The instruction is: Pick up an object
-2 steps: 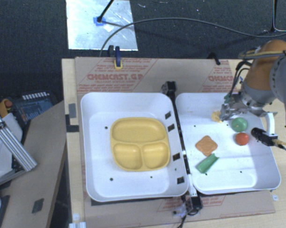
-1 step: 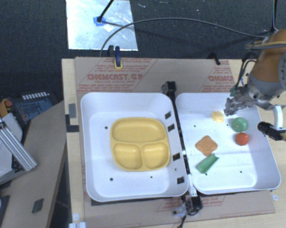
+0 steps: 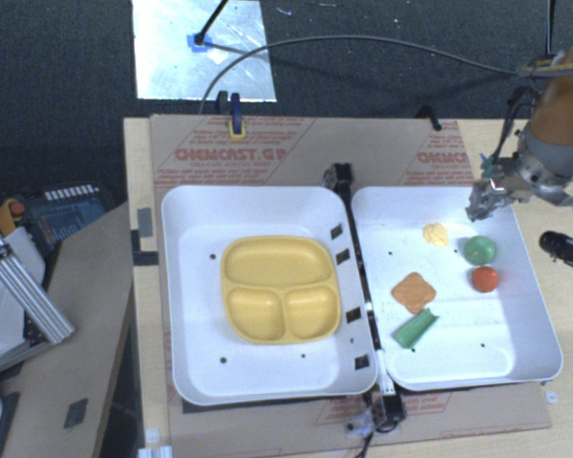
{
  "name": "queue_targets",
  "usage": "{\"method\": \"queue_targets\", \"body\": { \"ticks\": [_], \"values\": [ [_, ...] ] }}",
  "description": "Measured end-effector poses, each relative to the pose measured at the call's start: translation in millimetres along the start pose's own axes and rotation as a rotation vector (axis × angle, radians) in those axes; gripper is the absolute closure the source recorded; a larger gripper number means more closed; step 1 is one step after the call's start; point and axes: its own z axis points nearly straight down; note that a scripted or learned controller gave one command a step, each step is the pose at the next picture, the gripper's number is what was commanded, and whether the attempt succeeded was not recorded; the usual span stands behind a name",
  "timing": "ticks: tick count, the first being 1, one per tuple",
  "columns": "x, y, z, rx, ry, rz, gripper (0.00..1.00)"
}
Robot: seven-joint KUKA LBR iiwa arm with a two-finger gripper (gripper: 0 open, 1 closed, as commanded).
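In the right bin [image 3: 516, 356] lie several small objects: a pale yellow lump [image 3: 436, 234], a green ball [image 3: 479, 249], a red ball [image 3: 484, 279], an orange flat piece [image 3: 413, 290] and a green stick [image 3: 416, 328]. My gripper [image 3: 480, 207] hangs over the bin's far right corner, just above and behind the green ball, with nothing visibly held. The arm's orange band and grey wrist sit at the frame's right edge.
The left bin [image 3: 197, 358] holds a yellow divided tray [image 3: 277, 287]. A black clip joins the bins at the middle. Cardboard lies under both bins, and cables run across the dark floor behind. A grey rail stands at the far left.
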Motion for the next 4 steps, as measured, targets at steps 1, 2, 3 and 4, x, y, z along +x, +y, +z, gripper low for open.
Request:
{"method": "queue_targets", "body": {
  "ticks": [1,2,3,4],
  "values": [
    [0,1,-40,0.001,0.001,-0.003,1.0],
    [52,6,-29,0.004,0.003,-0.008,1.0],
    [103,12,-40,0.003,0.002,-0.008,1.0],
    [158,17,-48,0.003,0.004,-0.009,1.0]
  ]
}}
